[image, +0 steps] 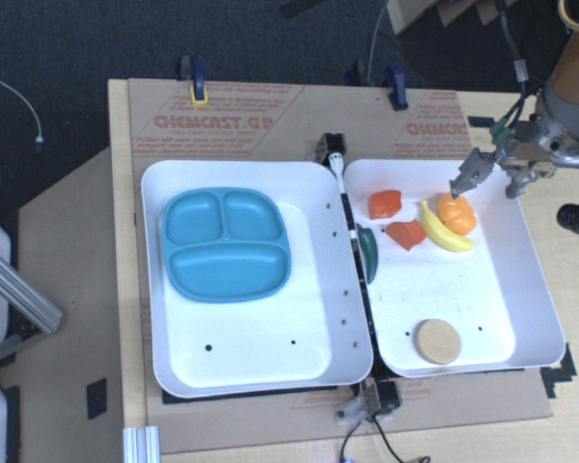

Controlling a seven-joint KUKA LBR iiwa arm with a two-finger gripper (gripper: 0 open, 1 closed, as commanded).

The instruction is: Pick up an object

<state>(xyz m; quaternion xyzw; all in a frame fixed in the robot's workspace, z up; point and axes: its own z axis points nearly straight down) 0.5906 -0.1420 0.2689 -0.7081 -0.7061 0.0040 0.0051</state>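
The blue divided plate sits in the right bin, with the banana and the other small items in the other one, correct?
Not quite. The camera view shows the blue divided plate in the left bin; the banana and the other small items lie in the right bin.

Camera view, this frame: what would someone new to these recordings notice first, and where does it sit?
The big blue divided plate in the left bin stands out most. Next comes the bright cluster at the top of the right bin: a yellow banana touching an orange fruit, with two red-orange pieces beside them and a tan round disc apart near the front. The gripper, fingers spread, hovers just over the orange fruit.
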